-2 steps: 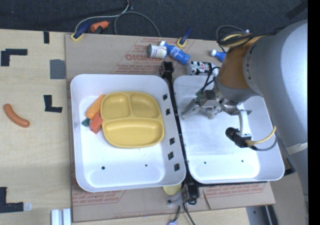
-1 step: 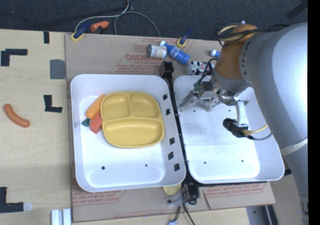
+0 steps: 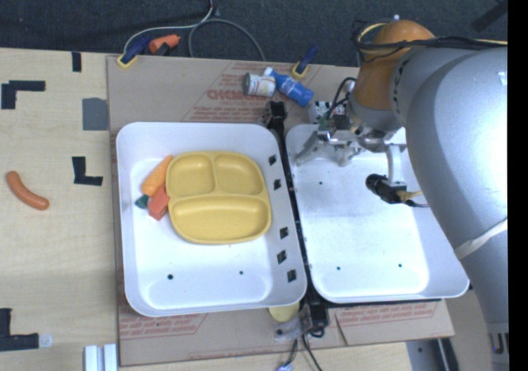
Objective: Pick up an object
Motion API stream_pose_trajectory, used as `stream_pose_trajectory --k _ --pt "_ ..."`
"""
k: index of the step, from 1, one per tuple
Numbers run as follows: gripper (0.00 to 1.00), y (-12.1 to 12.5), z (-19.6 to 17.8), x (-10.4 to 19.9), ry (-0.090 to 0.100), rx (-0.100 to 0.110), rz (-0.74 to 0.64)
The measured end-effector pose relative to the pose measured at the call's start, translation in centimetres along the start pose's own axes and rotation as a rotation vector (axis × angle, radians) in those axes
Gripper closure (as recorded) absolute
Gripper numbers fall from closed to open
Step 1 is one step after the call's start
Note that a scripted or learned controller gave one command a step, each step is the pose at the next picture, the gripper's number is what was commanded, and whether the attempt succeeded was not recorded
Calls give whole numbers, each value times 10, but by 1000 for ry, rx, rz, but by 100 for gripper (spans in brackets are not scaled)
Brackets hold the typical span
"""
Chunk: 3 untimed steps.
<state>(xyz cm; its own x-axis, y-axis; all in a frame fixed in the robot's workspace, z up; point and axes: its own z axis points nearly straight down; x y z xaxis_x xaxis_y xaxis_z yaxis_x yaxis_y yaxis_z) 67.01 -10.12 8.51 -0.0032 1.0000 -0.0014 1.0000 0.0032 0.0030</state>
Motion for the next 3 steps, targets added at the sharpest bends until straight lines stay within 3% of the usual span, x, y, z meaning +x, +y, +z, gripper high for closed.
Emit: stream_pose_trajectory --k 1,2,3 --pt "0 -19 -1 5 -1 1 3" --pt "0 -1 0 -1 1 1 1" --pt "100 -1 -11 -1 -2 0 0"
